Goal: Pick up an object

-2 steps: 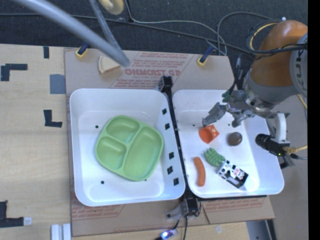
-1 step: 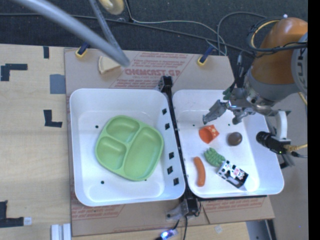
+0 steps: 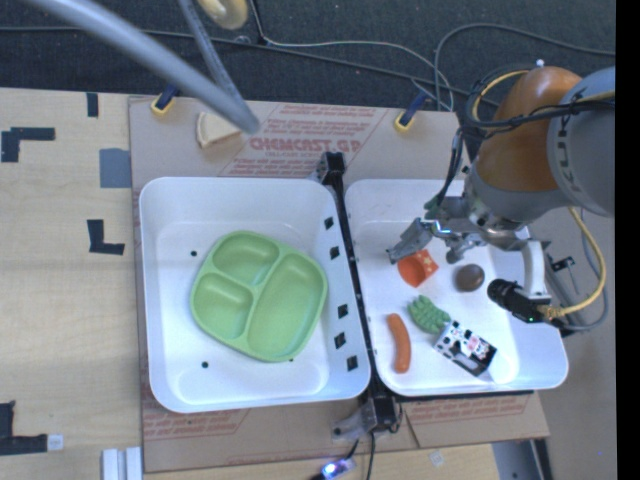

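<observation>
**Pick attempt over right bin: no object seen lifted**

Orange block (image 3: 418, 267): lies on the floor of the right bin (image 3: 380, 208), directly below the gripper (image 3: 425, 240) and touching or nearly touching its lower edge. Judged the likeliest target. Not seen clamped, not seen raised.

Gripper: positioned low over the right bin, at the end of the grey arm (image 3: 530, 158) reaching in from the right. Opening width and contents cannot be told from this angle.

Other candidates around the gripper:
- Brown round object (image 3: 470, 278): just to the right and slightly nearer the camera.
- Green knobbly object (image 3: 429, 314): below the orange block, toward the near rim.
- Orange sausage shape (image 3: 400, 343): beyond the green object, close to the divider.
- Black-and-white patterned box (image 3: 466, 347): near the bin's front right area.

Progress: approach appears complete; secure grasp and lift remain, as far as can be judged.

Surface and room: left bin (image 3: 160, 268), well to the gripper's left, holds a green compartment plate (image 3: 260, 295). Both bins rest on a cardboard sheet (image 3: 300, 138) over a wooden bench (image 3: 60, 298). Cables (image 3: 440, 58) trail across the dark floor behind.
</observation>
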Available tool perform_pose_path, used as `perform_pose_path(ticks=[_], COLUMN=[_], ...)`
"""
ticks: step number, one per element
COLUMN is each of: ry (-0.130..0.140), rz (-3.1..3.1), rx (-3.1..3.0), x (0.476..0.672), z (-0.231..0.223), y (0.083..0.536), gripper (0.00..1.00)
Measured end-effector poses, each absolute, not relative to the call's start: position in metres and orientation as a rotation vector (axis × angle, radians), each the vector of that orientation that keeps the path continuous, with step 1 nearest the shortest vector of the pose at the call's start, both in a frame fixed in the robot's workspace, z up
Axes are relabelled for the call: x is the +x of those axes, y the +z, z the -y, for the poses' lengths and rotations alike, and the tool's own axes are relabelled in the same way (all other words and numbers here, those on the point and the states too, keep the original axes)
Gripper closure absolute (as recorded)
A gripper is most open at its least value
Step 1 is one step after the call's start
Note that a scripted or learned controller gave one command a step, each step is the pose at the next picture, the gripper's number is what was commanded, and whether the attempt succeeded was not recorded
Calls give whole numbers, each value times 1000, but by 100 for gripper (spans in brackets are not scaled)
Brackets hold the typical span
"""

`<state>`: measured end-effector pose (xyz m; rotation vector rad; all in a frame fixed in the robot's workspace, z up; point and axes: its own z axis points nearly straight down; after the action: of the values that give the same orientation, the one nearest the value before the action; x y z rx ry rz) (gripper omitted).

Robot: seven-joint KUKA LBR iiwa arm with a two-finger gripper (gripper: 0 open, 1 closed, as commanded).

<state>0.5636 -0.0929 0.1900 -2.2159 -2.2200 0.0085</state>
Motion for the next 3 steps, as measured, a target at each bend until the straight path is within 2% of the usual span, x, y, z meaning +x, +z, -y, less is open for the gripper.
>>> perform_pose_path(ticks=[1, 2, 3], ry=[9, 3, 1], rz=[2218, 2223, 2226], rx=[-2217, -2220, -2221], x=[562, 562, 563], z=[98, 98, 98], y=[127, 83, 96], gripper=[0, 0, 100])
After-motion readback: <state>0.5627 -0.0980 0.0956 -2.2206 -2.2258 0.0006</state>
